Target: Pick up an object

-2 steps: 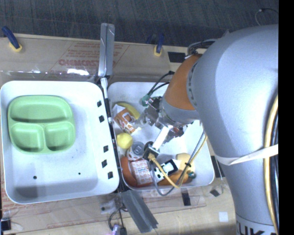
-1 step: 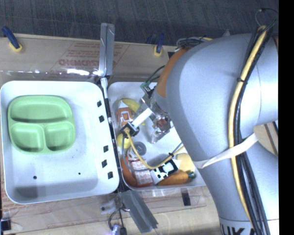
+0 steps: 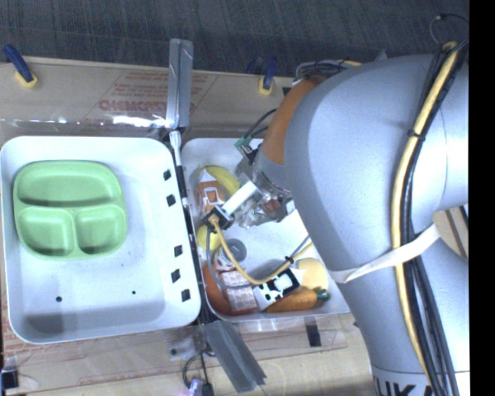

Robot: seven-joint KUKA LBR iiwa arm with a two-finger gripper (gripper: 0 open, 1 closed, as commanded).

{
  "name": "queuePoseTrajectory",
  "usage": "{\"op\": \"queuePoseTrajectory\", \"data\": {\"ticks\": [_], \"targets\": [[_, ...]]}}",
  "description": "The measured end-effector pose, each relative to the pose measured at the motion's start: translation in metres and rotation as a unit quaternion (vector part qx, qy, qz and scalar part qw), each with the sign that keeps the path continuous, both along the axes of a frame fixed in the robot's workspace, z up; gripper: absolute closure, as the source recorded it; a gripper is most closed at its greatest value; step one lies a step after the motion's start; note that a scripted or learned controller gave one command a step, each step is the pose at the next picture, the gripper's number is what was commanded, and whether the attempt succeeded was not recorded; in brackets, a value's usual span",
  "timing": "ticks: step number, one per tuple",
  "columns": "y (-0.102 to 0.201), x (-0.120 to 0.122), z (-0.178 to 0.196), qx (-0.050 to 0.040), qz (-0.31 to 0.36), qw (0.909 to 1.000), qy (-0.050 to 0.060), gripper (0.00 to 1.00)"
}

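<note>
Arm comes first: grey and very broad, it reaches in from the right of the view and covers much of the bin on that side. An orange band shows above its wrist. Under everything is the bench, with a brown printed sheet on it. The left bin, white and shallow, holds a pale green tray with three compartments, lying flat in the far-left part of the bin. The right bin stands just beside the left one. The gripper hangs low over the middle of the right bin. I cannot tell if it is open or closed, because the wrist partly hides it. The things for picking lie in this bin — a banana near the far wall, just beside the gripper; a printed packet at the near wall; an orange carrot-like thing beside that packet; and a small yellow round thing next to the orange one, close against the arm.
</note>
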State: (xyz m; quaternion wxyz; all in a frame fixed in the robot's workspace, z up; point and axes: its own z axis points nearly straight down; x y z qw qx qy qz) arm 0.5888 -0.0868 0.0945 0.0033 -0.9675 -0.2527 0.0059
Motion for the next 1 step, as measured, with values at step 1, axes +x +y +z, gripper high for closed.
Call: {"op": "queuePoseTrajectory", "data": {"ticks": [1], "targets": [[0.0244, 0.001, 0.1303, -0.0023, -0.101, 0.9949, -0.004, 1.0]]}}
